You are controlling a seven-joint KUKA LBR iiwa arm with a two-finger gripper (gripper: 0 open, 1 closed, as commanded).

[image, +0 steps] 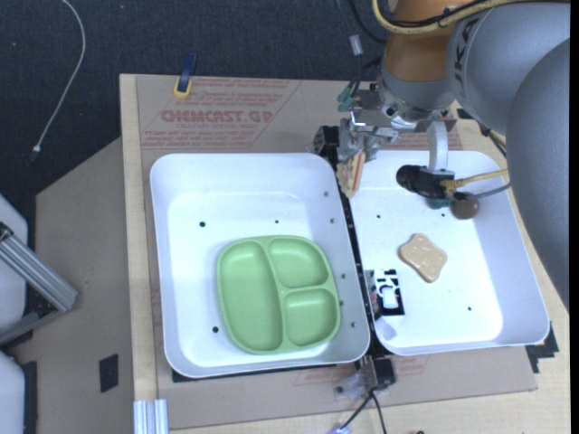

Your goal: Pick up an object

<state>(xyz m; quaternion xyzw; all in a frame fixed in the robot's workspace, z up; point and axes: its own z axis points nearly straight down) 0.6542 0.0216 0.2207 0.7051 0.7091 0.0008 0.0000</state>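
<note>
Green three-compartment plate (276,292) flat in left bin (181,242). Tan toast-shaped piece (423,258) flat on right bin (488,274) floor, well apart from claw (351,172). Claw poised over adjoining bin rims, far side; spread or pressed together: cannot tell.

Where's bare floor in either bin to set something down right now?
Left bin: bare strip along the far wall, above the green divided plate. Right bin: open floor at the near right, past the tan bread slice. Crowded at the right bin's far end, by the gripper.
</note>
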